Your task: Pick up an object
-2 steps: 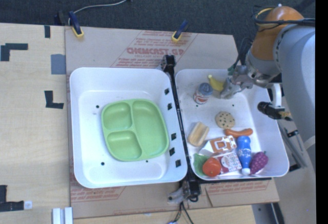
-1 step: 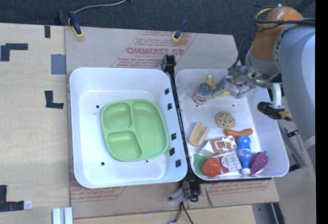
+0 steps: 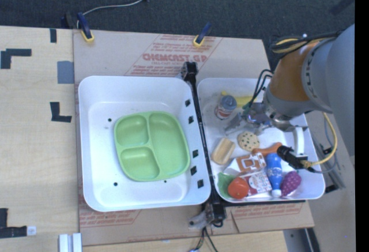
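Right bin [image 3: 314,190]: a shallow white tray holding a crowd of small toy foods, most of them packed toward its near end.
Can [image 3: 225,106]: a small tin with a grey lid and a red-and-white label, standing near the far left part of the right bin, just left of the claw.
Cookie [image 3: 248,140]: a round tan biscuit with dark specks, lying flat near the bin's middle, just below the claw.
Bread [image 3: 222,151]: a pale tan loaf-shaped piece, tilted, left of the cookie.
Carton [image 3: 251,162]: a small orange-and-white box beside the blue bottle [image 3: 274,172], which has a white cap pointing toward the near wall.
Tomato [image 3: 238,188]: a red round piece by the near wall, with a green piece [image 3: 224,180] touching its left side.
Grapes [image 3: 291,183]: a purple bunch in the near right corner.
Claw [image 3: 245,120]: low in the right bin between the can and the cookie; the grey metal parts blur together, so I cannot tell how its tips stand or whether anything is between them.
Arm [image 3: 300,78]: its orange band and grey body cover the bin's far right part, and it is cut off at the right.
Left bin [image 3: 92,95]: holds a green divided plate [image 3: 151,145] lying flat.
Table [image 3: 34,130]: light wood with dark tape marks.
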